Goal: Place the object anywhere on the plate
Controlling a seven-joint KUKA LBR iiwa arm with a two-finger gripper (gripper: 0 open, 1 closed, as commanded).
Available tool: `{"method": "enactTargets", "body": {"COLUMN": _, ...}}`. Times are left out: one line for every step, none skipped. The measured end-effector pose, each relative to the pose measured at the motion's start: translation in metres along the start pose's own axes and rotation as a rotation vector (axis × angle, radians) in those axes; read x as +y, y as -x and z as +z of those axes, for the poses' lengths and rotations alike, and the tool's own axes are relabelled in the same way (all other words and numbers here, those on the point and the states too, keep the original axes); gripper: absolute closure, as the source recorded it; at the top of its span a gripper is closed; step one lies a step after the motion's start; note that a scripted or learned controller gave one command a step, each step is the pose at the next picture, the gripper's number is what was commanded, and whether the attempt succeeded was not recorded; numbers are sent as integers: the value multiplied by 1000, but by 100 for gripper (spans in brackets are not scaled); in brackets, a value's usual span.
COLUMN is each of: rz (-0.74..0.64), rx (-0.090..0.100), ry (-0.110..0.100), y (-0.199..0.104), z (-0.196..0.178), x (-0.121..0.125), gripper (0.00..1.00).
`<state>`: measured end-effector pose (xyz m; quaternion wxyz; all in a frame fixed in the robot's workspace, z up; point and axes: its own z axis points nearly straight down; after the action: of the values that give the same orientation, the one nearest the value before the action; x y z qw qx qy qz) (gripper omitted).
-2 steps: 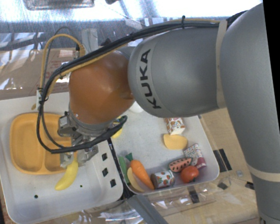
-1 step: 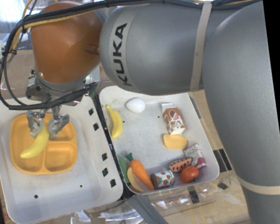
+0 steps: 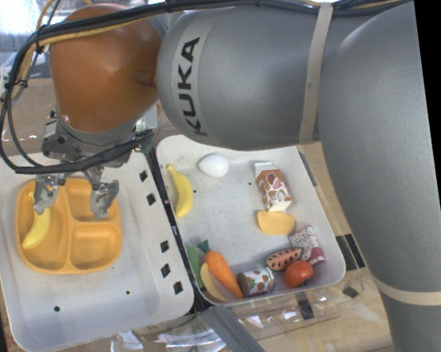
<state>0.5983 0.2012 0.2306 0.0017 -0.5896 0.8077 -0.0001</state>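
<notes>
On the plate (image 3: pixel 71 235) a banana (image 3: pixel 36 229) lies diagonally, beneath the wide-spread, empty end effector (image 3: pixel 72 195).

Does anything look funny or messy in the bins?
Mostly tidy. The right bin has its toy food crowded along the near edge: the carrot, a can on its side and a tomato. A banana leans against the bin's left wall. Another banana piece lies in the yellow plate under the tool.

carrot (image 3: pixel 222 271), egg (image 3: pixel 213 165), milk carton (image 3: pixel 273 189), tomato (image 3: pixel 298 273)
</notes>
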Motion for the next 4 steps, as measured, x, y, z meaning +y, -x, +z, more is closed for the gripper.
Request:
{"method": "enactTargets", "body": {"rz": -148, "rx": -2, "ry": -6, "y": -23, "z": -101, "x": -24, "gripper": 0}}
{"method": "enactTargets", "body": {"rz": -33, "rx": 3, "ry": 5, "y": 14, "z": -45, "x": -34, "gripper": 0}}
{"method": "enactTargets", "body": {"rz": -34, "rx": -1, "ry": 0, "y": 15, "z": -58, "x": -35, "gripper": 100}}
{"method": "enactTargets", "body": {"rz": -53, "rx": 0, "ry": -1, "y": -26, "z": -66, "x": 81, "gripper": 100}}
